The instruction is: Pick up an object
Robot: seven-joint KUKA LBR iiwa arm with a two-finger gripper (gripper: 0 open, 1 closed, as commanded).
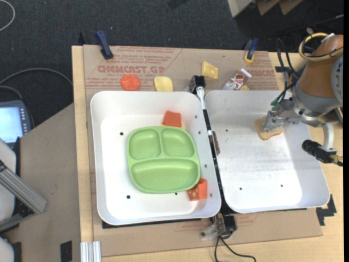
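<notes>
A small tan, bread-like piece (265,132) lies in the right bin (262,184), near its far right part. My gripper (272,122) is low over it, touching or just above its top edge, with the grey arm and orange band (319,64) reaching in from the right. In the left bin (109,146) a green divided plate (162,160) sits in the middle. One orange block (172,119) lies just behind the plate, and another (198,190) rests at its front right corner.
On the cardboard behind the bins lie a red-orange disc (130,82), a pale yellow piece (163,83), a yellow wedge (209,70) and a small packet (237,81). Blue clamps (103,44) (250,49) hold the board's far edge.
</notes>
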